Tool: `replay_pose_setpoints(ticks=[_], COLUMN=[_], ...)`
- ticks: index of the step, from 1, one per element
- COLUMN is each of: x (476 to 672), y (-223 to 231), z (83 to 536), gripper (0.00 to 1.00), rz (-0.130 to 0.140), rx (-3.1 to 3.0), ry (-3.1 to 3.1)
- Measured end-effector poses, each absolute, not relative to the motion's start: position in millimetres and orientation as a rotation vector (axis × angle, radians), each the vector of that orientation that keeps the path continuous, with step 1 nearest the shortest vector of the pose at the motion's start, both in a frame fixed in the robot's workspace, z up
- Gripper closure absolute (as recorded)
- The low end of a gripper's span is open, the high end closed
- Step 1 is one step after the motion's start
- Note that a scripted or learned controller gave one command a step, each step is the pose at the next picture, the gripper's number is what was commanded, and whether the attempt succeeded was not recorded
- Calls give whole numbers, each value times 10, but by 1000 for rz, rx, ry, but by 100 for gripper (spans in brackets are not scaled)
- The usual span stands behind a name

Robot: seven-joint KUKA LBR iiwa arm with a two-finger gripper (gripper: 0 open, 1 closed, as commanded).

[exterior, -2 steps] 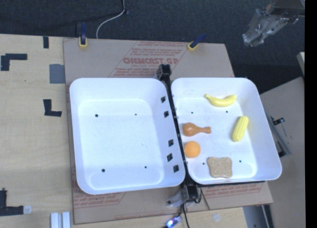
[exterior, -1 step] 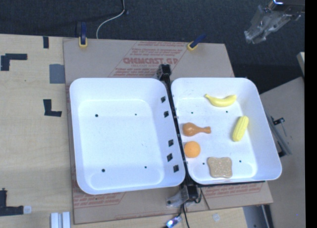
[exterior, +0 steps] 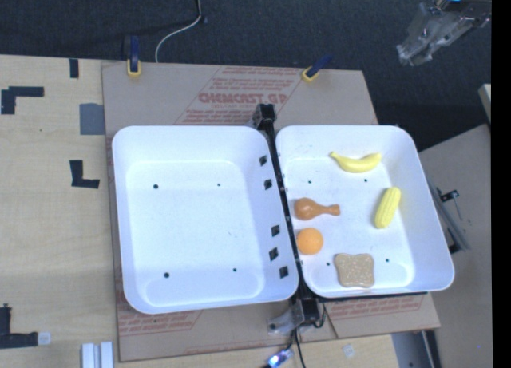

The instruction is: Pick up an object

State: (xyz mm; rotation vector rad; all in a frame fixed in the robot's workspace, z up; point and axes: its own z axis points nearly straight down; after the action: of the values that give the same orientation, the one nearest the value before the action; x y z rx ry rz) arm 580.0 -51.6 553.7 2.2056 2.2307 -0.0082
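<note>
Gripper (exterior: 418,49) up at top right, well clear of the bench; can't tell its state. Right bin (exterior: 427,199) holds banana (exterior: 356,161), corn cob (exterior: 386,207), drumstick (exterior: 314,209), orange (exterior: 309,241), bread slice (exterior: 354,270). All apart.

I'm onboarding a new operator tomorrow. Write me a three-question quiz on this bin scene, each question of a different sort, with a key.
1. True or false: the curved yellow toy banana lies in the left white bin.
2. Multiple choice: which item lies nearest the black divider between the bins? A. yellow corn cob B. orange ball C. tan slice of bread
3. Fill in: the brown chicken drumstick lies in the ____ white bin.

Key: 1 false; 2 B; 3 right. The grey gripper is at top right, above the dark floor, away from the items.
</note>
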Motion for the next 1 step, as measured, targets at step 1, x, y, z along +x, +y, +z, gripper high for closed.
replay_pose_setpoints(ticks=[1], x=[5804], y=[-511], z=[5636], gripper=[100], rz=[-9], rx=[2204], ry=[2231])
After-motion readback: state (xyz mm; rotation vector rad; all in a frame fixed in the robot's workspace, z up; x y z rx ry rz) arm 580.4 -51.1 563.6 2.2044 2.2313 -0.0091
